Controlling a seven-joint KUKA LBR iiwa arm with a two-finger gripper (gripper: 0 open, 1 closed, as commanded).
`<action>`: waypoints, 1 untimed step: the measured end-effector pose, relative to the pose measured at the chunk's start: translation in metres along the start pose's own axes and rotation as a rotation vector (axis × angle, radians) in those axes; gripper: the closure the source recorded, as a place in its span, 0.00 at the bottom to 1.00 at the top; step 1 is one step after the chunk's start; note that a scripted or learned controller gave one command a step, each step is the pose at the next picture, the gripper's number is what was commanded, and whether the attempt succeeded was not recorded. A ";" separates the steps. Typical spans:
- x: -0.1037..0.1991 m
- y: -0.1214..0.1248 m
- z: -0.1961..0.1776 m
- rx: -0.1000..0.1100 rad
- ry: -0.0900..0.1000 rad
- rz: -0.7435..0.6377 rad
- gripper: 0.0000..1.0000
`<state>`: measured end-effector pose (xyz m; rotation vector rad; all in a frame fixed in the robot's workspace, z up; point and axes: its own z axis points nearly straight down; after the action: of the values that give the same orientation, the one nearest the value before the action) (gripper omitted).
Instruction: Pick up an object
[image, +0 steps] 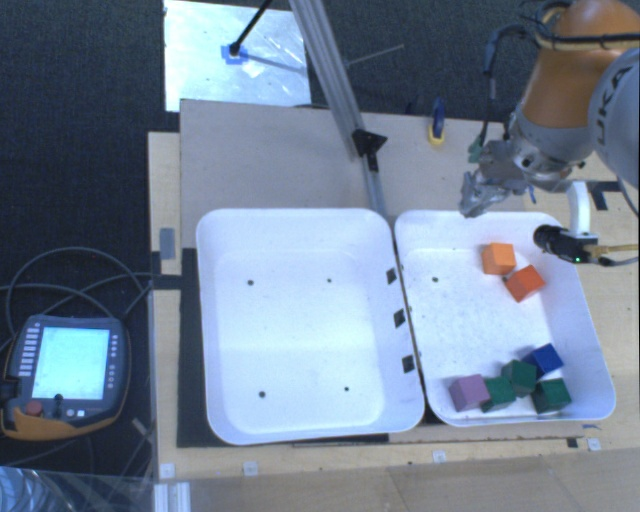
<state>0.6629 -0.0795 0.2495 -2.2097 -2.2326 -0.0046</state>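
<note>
The right bin (590, 330) holds two orange blocks (498, 258) (524, 283) near its far side. At its near edge lie a purple block (466, 391), a blue block (546, 359) and three dark green blocks (519, 376) (499, 392) (550, 396). My gripper (475, 205) hangs above the bin's far rim, up and to the left of the orange blocks, with nothing visibly held.
The left bin (215, 300) sits beside the right one, with black clips (399, 317) along the shared edge. A metal pole (340, 90) slants over the bench's far side. A teach pendant (65, 372) with cables lies on the floor at left.
</note>
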 end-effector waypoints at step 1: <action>0.052 -0.018 0.013 0.003 0.000 0.000 1.00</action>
<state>0.6447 -0.0281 0.2367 -2.2085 -2.2307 -0.0014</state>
